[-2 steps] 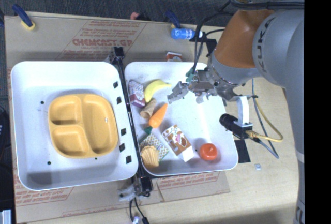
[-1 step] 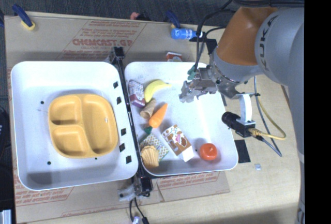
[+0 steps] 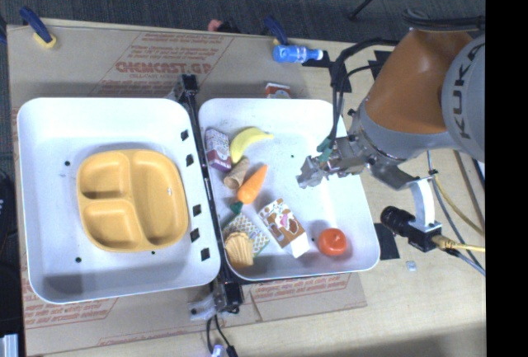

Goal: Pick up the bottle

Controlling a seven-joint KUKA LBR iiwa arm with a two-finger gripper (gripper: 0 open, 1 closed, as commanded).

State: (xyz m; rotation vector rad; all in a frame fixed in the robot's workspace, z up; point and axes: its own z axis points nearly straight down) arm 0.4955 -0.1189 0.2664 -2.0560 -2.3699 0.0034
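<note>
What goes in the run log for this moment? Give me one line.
gripper: over right bin, right of carrot | grasp: none visible | yellow tray: in left bin

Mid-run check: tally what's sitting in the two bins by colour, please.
Yellow: 3 (divided tray, banana, ridged piece)
Orange: 2 (carrot, round item)
Tan: 1 (cone)
Printed packs: 3 (carton, dark pack, patterned pack)
Total: 9
</note>
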